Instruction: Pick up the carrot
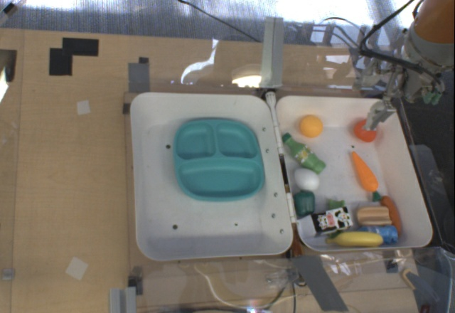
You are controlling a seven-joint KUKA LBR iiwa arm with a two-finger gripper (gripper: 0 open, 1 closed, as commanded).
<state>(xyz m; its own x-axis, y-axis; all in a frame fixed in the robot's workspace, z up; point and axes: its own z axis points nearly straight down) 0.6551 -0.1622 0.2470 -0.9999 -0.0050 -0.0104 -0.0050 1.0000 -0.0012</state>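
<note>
A pale wooden bench [64,183] carries black angular markers [71,54] near its far left edge and small squares of tape along its left side; behind its far edge runs a bright, ribbed grey surface crossed by a thin cable.

The left bin [149,226], white and shallow, holds a teal divided tray [217,158] lying flat at its centre. A grey post [271,52] rises at the bench's far edge above the seam where the two bins meet.

The right bin [419,233] is crowded. Along its left wall lie a green bottle [303,154] on its side, a white egg [307,180] just below it and a dark green block [304,203] below that. An orange ball [311,125] sits near the far left corner. Along the bin's near edge are a black-and-white carton [334,220], a yellow banana [359,238], a blue item [387,233], a bread roll [373,215] and a sausage [392,212]. The carrot [365,172] lies apart from me in the right half of the bin, tilted, its tip toward the far edge, just beyond the bread roll.

My gripper [377,114] hangs at the bin's far right corner over a red-orange item [365,134]. Whether my fingers are apart or together, I cannot tell.
</note>
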